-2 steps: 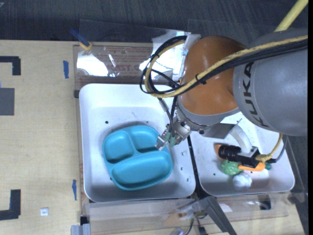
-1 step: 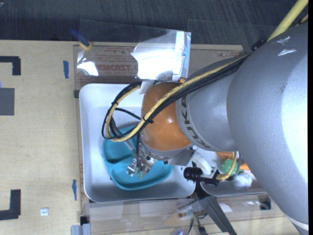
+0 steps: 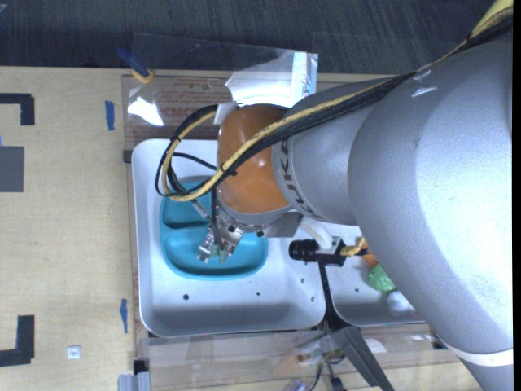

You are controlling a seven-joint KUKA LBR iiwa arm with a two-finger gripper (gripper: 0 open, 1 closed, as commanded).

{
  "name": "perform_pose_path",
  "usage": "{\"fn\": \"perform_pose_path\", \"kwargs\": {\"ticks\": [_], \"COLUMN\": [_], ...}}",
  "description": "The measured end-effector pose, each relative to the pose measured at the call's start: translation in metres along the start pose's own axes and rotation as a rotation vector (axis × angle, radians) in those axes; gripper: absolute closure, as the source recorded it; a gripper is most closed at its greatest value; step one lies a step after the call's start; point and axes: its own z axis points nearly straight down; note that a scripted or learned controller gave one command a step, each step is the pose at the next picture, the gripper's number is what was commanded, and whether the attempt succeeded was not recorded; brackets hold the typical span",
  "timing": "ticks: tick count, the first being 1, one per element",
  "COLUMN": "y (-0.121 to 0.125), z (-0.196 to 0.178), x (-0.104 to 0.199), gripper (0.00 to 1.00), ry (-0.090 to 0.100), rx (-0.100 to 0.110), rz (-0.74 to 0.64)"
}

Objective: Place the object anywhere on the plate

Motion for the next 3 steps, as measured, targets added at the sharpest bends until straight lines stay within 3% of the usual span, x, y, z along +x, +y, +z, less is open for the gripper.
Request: {"fn": "perform_pose_path", "kwargs": {"ticks": [1, 2, 3], "y": [-0.087, -0.014, -0.082], "z": [0.015, -0.065, 0.016], "x": [-0.045, -0.068, -0.016], "gripper": [1.00, 1.00, 1.00], "ry": [-0.013, -0.005, -0.017], "rx": [-0.018, -0.006, -0.017], "rz": [0.118, 0.137, -0.101]}}
